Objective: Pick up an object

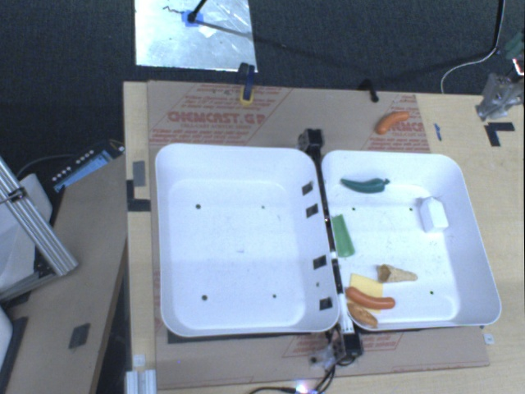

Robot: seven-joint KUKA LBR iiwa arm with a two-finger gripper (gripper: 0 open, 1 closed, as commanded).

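From the overhead camera view, my likely targets sit in the right bin: a dark green pepper near its far wall, a white block toward its right side, and a hot dog by its near-left corner. That hot dog touches a yellow slab and hugs the wall, so I could strike the rim or lift two things. My gripper's state I cannot tell. The bins rest on a tan board over dark carpet.
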